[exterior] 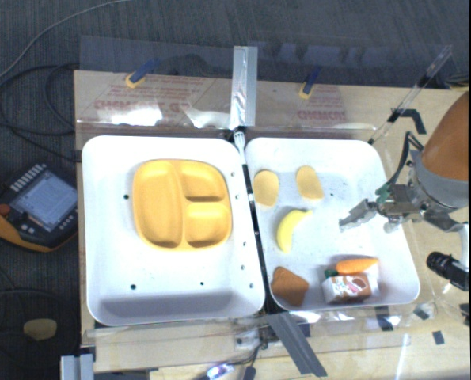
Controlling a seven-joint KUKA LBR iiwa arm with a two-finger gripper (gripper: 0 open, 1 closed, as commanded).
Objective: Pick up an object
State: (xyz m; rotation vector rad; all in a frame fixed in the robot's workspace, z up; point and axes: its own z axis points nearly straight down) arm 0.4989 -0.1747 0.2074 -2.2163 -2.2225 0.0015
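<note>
The right bin (354,153) holds several small objects. Two pale yellow oval pieces (265,187) (309,182) lie near its back left. A yellow banana (290,228) is just in front of them. By the front wall are a brown lump (289,285) and a small carton (351,288) with an orange carrot-like piece (356,265) on top of it. My gripper (370,222) hangs over the right side of this bin, right of the banana and behind the carton. It is open, with nothing between its fingers.
A yellow divided tray (181,203) sits in the left bin (108,283). A metal divider (244,85) stands behind the seam between the bins. A handheld pendant (33,204) and cables lie on the floor to the left.
</note>
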